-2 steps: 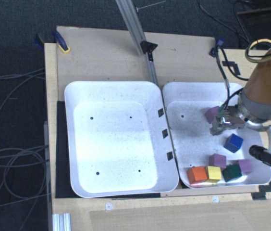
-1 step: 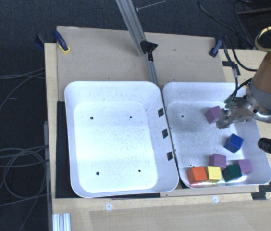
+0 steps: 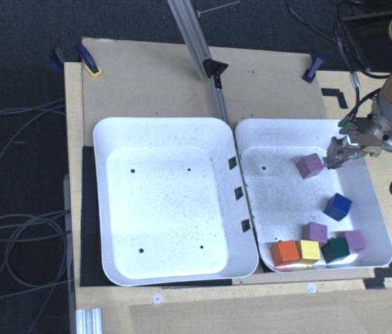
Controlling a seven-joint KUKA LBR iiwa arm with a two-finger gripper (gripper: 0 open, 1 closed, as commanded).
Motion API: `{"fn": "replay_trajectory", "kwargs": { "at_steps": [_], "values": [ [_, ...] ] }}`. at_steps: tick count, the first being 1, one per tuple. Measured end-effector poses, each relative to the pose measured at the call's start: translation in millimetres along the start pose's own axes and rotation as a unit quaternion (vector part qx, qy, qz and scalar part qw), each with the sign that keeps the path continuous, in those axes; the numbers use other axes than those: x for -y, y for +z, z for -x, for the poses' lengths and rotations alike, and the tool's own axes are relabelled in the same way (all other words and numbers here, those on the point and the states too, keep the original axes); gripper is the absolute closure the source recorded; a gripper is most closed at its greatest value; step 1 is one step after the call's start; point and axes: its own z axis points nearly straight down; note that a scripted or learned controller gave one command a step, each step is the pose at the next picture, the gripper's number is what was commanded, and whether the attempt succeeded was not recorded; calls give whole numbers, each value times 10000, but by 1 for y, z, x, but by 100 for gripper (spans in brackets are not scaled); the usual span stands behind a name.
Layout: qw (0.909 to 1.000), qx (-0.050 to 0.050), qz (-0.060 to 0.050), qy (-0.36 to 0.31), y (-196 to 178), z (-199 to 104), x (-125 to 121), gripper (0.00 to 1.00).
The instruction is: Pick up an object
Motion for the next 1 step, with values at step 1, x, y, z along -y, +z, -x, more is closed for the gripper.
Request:
{"fn": "replay_trajectory", "kwargs": {
  "at_steps": [1],
  "values": [
    [10000, -4, -22, 3, -15, 0, -1, 100]
  ]
}}
